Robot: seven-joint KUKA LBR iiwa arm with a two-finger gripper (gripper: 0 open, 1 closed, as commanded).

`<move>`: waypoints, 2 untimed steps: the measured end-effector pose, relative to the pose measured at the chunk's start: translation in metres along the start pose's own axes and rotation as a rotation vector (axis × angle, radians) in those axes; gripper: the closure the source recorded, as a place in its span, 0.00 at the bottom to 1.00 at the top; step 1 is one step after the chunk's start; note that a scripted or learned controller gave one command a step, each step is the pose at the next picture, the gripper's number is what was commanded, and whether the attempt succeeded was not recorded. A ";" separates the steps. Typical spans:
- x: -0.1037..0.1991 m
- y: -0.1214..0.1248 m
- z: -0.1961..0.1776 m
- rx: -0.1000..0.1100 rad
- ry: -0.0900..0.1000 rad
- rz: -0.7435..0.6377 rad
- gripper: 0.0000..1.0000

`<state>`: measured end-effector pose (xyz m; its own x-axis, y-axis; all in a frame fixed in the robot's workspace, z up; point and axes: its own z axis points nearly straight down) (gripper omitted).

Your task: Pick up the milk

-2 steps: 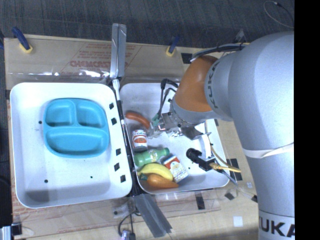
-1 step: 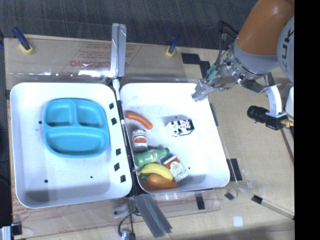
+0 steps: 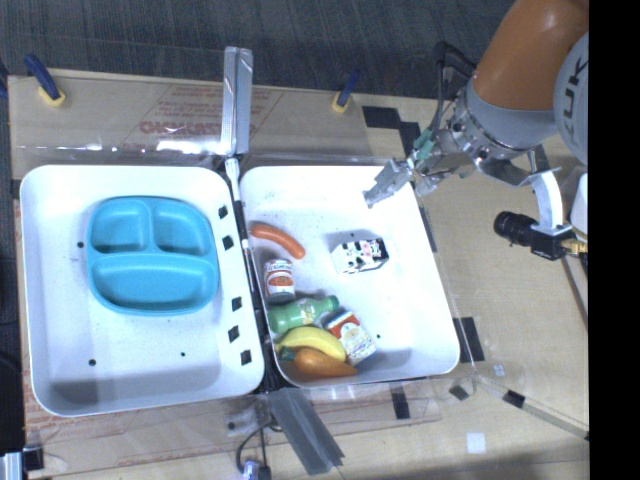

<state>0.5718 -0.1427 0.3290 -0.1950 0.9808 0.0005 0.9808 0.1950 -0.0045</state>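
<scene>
Hand above right bin's far-right edge, grip state indiscernible; milk lies apart on open floor, clear of the sausage.

milk: white, black patches | tray: blue | sausage: orange-red | banana: yellow | bottle: green

The wooden bench carries two shallow white bins side by side, the left bin and the right bin, touching along a divider. Blue clamps grip its far edge. Black tape marks dot the wood beside the right bin.
</scene>
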 end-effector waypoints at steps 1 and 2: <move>0.053 -0.005 0.054 0.003 0.001 0.166 0.00; 0.006 -0.028 0.122 0.004 0.001 0.175 0.00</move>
<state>0.5425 -0.1419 0.2069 -0.0212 0.9998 0.0004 0.9997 0.0212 -0.0087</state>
